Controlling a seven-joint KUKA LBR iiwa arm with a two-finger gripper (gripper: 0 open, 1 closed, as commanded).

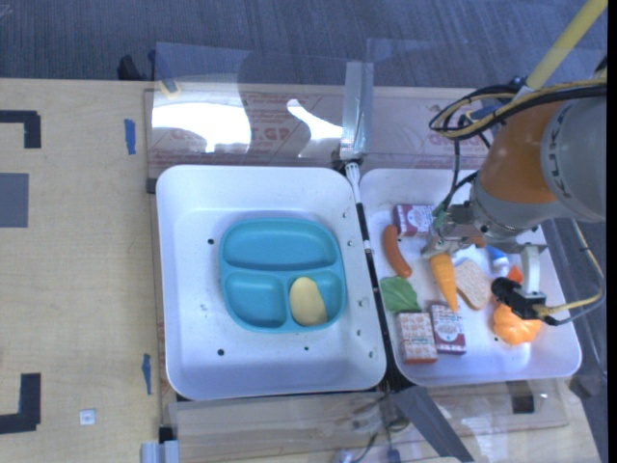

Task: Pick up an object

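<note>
The arm (540,162) reaches in over the right bin (559,355), and the step in hand looks like the approach to a pick: its gripper (453,234) hangs among the toy foods near the middle of that bin, just above the top end of the carrot (443,278). Nothing can be seen held, and whether the pincer is apart or together cannot be told from this slant.

Taking the carrot as landmark: the sausage (396,251) lies to its left, the green leaf (397,292) to its lower left, and two small cartons (432,332) sit side by side below it. A slice of bread (472,284) lies just to its right, an orange fruit (516,326) further right and lower, and a small dark-red box (415,220) above and to its left.

The carrot seems the likeliest target. The next move probably calls for a short straight descent with the wrist turned across the carrot's narrow width, since the bread crowds it closely.

Well to the carrot's left, the left bin (183,258) bears a blue divided tray (280,249) with a yellow lemon-like piece (308,301) in its lower right compartment. Both bins rest on a pale wooden bench (67,287) marked with black and blue tape; dark carpet (289,8) lies behind.
</note>
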